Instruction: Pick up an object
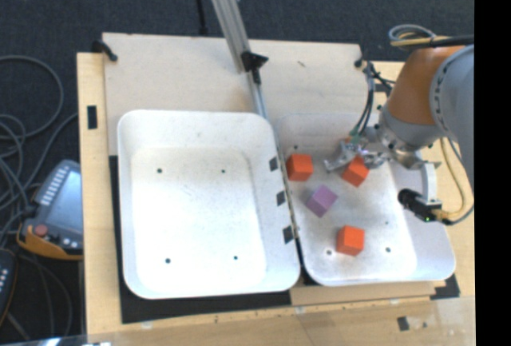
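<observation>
While the jaws [351,159] sit low by an orange block [356,173], it could slip.
I cannot tell if they hold it; the purple block [322,200] lies just below-left.

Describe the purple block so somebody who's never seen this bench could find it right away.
Look at the right-hand white bin, the one the grey arm reaches into. Near its middle, a little toward the wall shared with the left bin, lies the purple block. Three orange cubes sit around it; it is the only purple piece, paler and turned at an angle.
</observation>
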`<act>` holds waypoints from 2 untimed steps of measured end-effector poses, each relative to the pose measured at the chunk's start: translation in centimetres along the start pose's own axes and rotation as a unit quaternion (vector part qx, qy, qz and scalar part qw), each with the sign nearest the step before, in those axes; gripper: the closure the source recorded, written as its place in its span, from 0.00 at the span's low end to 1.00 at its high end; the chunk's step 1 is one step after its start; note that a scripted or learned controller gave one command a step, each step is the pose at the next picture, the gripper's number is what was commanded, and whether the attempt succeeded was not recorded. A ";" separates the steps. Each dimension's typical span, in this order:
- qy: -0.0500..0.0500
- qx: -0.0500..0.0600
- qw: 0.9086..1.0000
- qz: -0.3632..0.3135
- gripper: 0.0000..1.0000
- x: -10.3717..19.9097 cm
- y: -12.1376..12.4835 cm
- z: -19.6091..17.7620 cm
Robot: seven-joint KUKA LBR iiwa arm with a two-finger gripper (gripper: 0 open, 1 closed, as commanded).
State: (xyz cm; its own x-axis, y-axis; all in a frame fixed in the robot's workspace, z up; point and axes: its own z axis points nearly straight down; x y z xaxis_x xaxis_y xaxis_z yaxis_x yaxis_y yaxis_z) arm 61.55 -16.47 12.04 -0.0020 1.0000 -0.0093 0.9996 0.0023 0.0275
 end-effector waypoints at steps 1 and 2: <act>0.000 0.000 1.000 -0.001 0.00 0.0 0.0 0.0; 0.000 0.000 1.000 -0.001 0.00 0.0 0.0 0.0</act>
State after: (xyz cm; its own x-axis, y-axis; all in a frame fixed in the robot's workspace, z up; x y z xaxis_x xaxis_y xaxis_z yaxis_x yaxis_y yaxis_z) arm 61.58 -16.47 12.01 -0.0042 0.9999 -0.0095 0.9996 0.0045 0.0275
